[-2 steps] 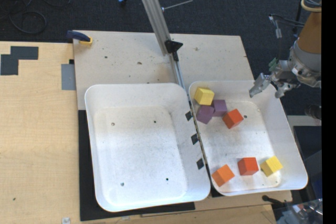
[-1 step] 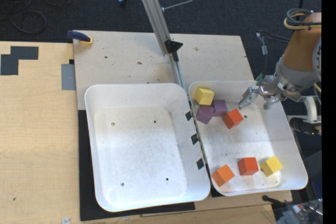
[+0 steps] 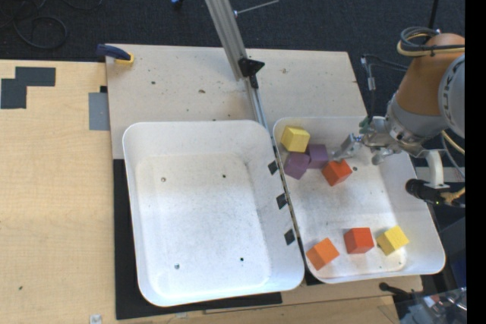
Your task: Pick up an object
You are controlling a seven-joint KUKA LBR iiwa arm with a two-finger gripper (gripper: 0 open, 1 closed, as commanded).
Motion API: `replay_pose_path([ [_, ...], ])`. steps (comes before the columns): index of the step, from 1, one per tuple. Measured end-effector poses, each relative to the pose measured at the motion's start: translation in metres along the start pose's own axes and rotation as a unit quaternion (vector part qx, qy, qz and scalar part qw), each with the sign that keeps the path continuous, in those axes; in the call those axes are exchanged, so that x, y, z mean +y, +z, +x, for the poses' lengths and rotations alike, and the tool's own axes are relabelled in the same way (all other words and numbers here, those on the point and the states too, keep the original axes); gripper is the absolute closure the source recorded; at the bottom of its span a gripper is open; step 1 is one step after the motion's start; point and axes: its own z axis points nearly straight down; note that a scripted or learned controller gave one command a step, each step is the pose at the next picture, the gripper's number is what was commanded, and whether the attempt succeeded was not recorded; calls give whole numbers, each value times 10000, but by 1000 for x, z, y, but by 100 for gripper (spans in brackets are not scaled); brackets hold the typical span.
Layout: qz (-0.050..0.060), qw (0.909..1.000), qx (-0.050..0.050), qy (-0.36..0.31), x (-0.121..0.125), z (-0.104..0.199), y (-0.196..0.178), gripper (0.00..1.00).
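Arm reaching into the right bin, grasp not yet made.

From the frame's right the arm (image 3: pixel 425 99) leans over the right bin (image 3: pixel 414 258) on the surface (image 3: pixel 190 83); the left bin (image 3: pixel 205 212) sits beside it. The tool (image 3: pixel 351 148) hovers touching or just above the red-orange cube (image 3: pixel 336 172) at centre right; whether spread or pinching, I cannot tell. Likely next: descend squarely and close on that cube, clear of the purple cubes (image 3: pixel 304 160).
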Motion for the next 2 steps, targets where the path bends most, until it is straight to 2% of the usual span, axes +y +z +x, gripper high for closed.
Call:
replay_pose_path([
  [1, -16, 10000, -13, -5, 1, -1, -13, 100],
  [2, 3, 10000, -22, -7, 4, -7, -76, 100],
])
